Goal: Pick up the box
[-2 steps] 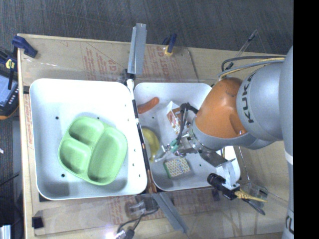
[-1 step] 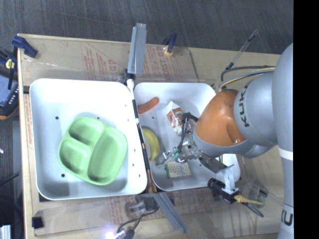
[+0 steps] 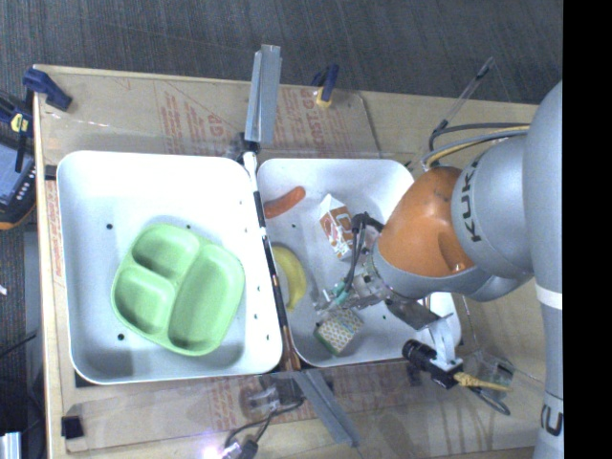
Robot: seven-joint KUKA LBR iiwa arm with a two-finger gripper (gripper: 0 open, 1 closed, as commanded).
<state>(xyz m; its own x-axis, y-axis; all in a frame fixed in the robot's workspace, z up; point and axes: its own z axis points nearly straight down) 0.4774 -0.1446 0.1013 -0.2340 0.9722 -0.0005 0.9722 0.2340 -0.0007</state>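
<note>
The box (image 3: 337,229) is a small white and orange carton lying in the right bin (image 3: 382,172), near its middle. My gripper (image 3: 339,297) hangs low over the front part of that bin, just in front of the box and a little apart from it. The arm's orange band (image 3: 421,229) covers the bin's right half. Directly below the gripper lies a small patterned, speckled pad (image 3: 338,332).
A banana (image 3: 291,274) lies along the right bin's left wall, and a red sausage (image 3: 284,202) sits at its back left. The left bin (image 3: 86,189) holds a green divided tray (image 3: 179,287). Clamps and cables sit around the bench edge.
</note>
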